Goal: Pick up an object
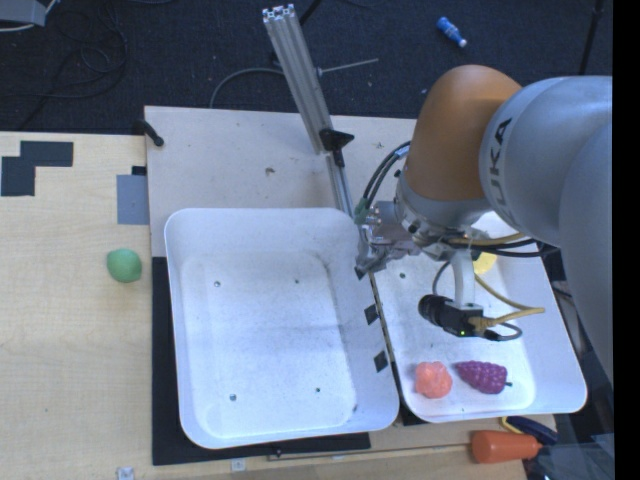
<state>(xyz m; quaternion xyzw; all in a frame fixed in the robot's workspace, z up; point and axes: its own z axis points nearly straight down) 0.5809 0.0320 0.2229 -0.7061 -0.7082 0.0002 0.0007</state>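
In the right bin a pink-orange lumpy object lies beside a purple bunch of grapes, both near the front. A yellow object peeks out from behind the arm's cables. My gripper hangs under the orange band of the wrist, over the rim between the two bins, at the right bin's back left. It is well away from the pink-orange object and the grapes. The wrist hides most of it.
The left bin stands beside the right one. A green ball rests on the bench to the left of the bins. An orange object lies in front of the right bin. A slanted aluminium post rises behind the bins.
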